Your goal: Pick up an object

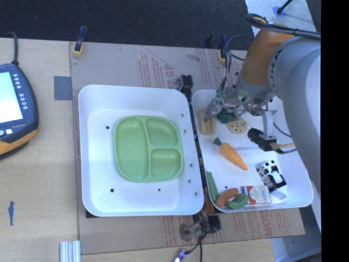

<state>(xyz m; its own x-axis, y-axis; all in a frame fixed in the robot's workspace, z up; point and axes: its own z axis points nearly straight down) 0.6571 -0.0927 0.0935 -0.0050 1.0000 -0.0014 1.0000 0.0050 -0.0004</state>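
Carrot (234, 156) lies loose just below the claw (224, 109), which crowds a dark green toy (224, 115); whether it grips anything I cannot tell. Such clutter could spoil a clean pinch.

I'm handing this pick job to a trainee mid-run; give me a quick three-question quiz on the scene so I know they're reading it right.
1. True or false: the pale green three-compartment plastic tray lies in the left shallow white bin.
2. The orange toy carrot with a green top lies in which bin: A) left, B) right?
3. Fill in: the gripper hangs over the right bin's ____ end in the camera view, near the round tan dotted cracker.

Key: 1 true; 2 B; 3 far (upper).
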